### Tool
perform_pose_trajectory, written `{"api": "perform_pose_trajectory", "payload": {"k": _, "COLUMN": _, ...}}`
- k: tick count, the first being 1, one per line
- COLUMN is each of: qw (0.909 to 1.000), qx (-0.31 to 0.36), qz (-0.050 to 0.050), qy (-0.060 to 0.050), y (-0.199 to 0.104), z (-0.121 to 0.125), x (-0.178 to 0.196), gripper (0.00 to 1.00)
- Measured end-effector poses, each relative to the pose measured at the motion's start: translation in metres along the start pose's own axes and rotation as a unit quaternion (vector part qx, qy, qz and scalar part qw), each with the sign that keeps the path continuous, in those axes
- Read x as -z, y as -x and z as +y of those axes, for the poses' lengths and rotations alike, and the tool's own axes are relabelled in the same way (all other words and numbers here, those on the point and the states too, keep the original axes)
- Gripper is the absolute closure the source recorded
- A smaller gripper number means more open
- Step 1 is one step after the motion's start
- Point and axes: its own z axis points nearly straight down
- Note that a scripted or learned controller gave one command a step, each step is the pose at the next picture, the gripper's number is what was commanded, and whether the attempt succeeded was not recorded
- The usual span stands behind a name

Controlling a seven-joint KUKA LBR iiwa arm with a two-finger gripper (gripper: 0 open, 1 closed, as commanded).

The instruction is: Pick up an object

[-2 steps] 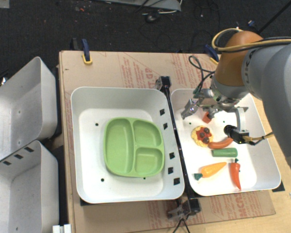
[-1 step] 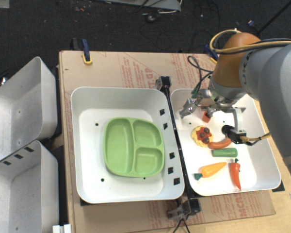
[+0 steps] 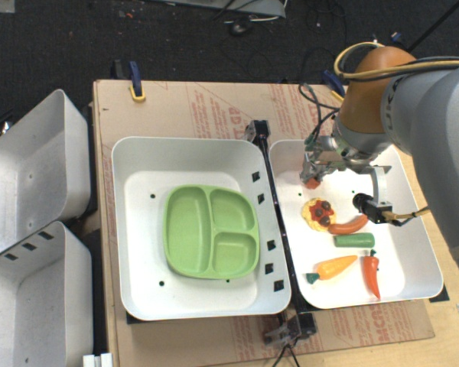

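Note:
My gripper (image 3: 315, 171) hangs low over the far left part of the right bin (image 3: 417, 277). A small red object (image 3: 312, 181) lies right at its tip; whether it is gripped is hidden by the wrist. Nearer the front lie a yellow and red pizza slice toy (image 3: 319, 213), a curved orange-red sausage (image 3: 347, 225), a green cucumber piece (image 3: 354, 241), an orange carrot (image 3: 333, 267) and a red chili (image 3: 372, 274).
The left bin (image 3: 130, 205) holds a green divided plate (image 3: 212, 231). A black clip (image 3: 260, 131) sits on the wall between the bins. A black connector with a cable (image 3: 371, 207) hangs from the arm over the right bin. White containers (image 3: 30, 205) stand to the left.

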Motion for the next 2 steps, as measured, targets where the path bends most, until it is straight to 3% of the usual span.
{"api": "perform_pose_trajectory", "payload": {"k": 1, "qw": 1.0000, "qx": 0.001, "qz": 0.003, "qy": -0.006, "y": -0.004, "z": 0.003, "x": 0.044, "gripper": 1.00}}
{"api": "perform_pose_trajectory", "payload": {"k": 2, "qw": 1.0000, "qx": 0.001, "qz": 0.003, "qy": -0.005, "y": -0.005, "z": 0.004, "x": 0.087, "gripper": 1.00}}
